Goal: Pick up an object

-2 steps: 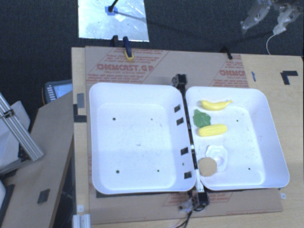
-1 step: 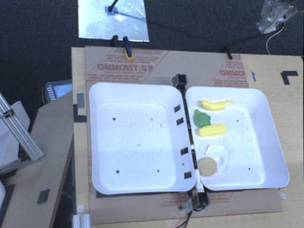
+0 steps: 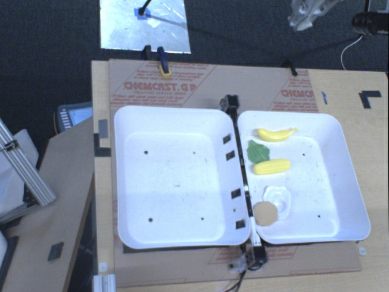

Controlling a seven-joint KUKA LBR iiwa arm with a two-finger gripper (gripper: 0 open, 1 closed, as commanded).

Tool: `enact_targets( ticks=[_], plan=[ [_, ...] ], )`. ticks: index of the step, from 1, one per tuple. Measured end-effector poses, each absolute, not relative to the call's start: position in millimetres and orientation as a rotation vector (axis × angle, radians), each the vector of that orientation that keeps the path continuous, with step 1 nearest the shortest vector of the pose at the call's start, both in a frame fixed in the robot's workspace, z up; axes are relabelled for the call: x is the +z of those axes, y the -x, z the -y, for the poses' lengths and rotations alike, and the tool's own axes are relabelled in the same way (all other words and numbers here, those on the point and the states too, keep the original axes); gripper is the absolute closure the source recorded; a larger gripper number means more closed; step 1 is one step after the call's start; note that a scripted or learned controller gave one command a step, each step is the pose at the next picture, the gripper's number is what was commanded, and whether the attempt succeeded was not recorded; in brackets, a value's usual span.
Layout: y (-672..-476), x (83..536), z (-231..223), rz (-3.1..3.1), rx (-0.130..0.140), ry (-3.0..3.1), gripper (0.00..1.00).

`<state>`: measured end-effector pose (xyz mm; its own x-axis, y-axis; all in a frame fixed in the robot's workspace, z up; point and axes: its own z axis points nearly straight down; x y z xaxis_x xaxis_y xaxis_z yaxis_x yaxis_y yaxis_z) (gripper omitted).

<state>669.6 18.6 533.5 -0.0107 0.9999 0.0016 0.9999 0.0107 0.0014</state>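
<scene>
The right bin point(image 3: 340, 181) holds a yellow banana point(image 3: 276, 134) near its back, a green leafy piece point(image 3: 258, 152) below it, and a yellow corn cob point(image 3: 271, 166) beside that. A clear round lid-like piece point(image 3: 276, 198) and a tan round disc point(image 3: 265, 213) lie near the bin's front left corner. My gripper point(image 3: 302, 18) hangs high at the top right of the camera view, well behind the bins and far from every object. Nothing is seen between its tips.
The left bin point(image 3: 170, 175) stands beside the right one on a cardboard sheet point(image 3: 182, 84). A shiny metal plate point(image 3: 144, 17) lies behind the bench. An aluminium rail point(image 3: 24, 169) slants at the left edge.
</scene>
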Motion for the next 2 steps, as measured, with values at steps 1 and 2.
enact_targets(
  ticks=[1, 2],
  plan=[
    [-644.5, 535, -76, 2.233, -0.005, 2.21, 1.0],
    [-669.1, 535, -118, 2.232, -0.005, 2.214, 1.0]
  ],
)
